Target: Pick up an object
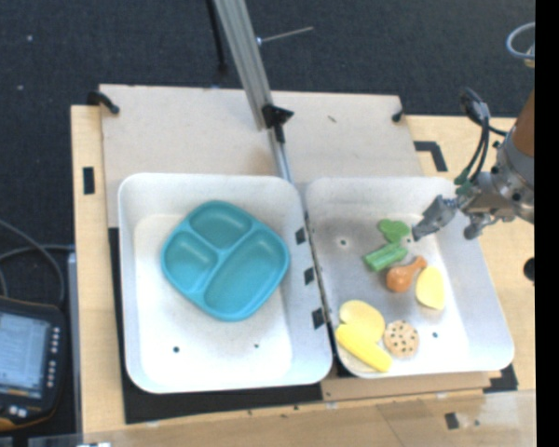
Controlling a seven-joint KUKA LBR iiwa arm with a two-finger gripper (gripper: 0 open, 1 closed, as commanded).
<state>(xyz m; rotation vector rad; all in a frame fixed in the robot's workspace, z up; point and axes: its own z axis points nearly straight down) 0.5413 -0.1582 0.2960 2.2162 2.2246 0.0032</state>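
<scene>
A single overhead view is looking down at a slant on a pale desk (196,128) carrying two shallow white bins side by side.

The left bin (149,343) is holding a teal divided plate (225,260), lying flat near its middle with three compartments showing.

The right bin (475,324) is holding a cluster of toy food. A green piece (388,244) is lying near the bin's centre, with an orange drumstick-shaped piece (403,274) just below it and touching or nearly touching it. A yellow wedge (430,288) is sitting just right of the orange piece. Toward the bin's front edge, a round yellow piece (361,316) is resting beside a long yellow piece (362,349), and a brown spotted cookie (402,339) is lying just to their right.

The arm is reaching in from the right edge, and its gripper (432,218) is hanging over the upper part of the right bin, angled down and left toward the green piece. The tip is very near that piece's upper end; whether it is touching cannot be told. Whether the fingers are spread or pressed together cannot be told, and nothing is visibly held between them.

A grey metal rail (247,54) is slanting across the top of the desk toward the gap between the bins.
</scene>
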